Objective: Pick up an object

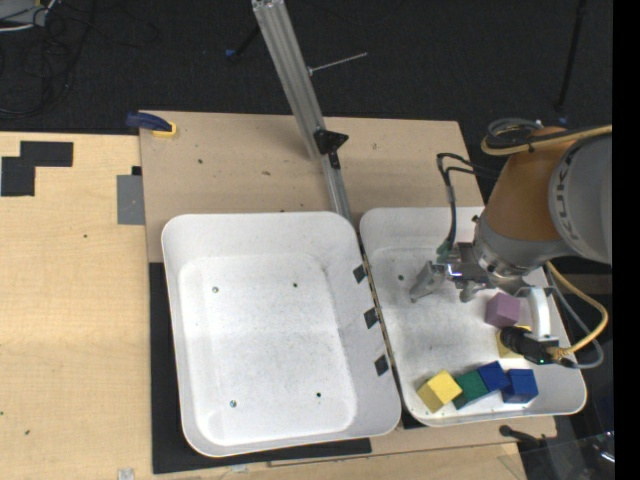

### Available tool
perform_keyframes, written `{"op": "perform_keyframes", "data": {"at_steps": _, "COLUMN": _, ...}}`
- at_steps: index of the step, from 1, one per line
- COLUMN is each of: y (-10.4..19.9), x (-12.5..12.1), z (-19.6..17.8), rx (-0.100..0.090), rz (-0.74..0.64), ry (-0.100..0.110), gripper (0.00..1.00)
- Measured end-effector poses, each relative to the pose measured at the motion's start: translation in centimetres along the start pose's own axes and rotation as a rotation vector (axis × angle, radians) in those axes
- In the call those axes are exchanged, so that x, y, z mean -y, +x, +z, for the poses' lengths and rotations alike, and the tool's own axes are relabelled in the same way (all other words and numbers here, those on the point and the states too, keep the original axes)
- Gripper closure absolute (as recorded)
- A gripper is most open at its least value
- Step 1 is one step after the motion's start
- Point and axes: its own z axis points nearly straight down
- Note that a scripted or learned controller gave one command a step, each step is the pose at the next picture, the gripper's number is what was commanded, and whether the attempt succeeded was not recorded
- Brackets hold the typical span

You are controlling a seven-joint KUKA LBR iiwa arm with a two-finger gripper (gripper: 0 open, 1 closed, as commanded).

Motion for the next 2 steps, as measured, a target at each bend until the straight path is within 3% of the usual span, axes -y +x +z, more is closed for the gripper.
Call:
{"op": "perform_keyframes", "data": {"at_steps": 1, "y": 0.1, "x": -0.1, "z": 3.0, "rx": 0.001, "rz": 0.000, "ry": -0.008, "gripper": 0.00}}
{"op": "perform_keyframes", "data": {"at_steps": 2, "y": -0.1, "x": -0.1, "z": 2.0, "rx": 0.000, "rz": 0.007, "ry": -0.008, "gripper": 1.00}}
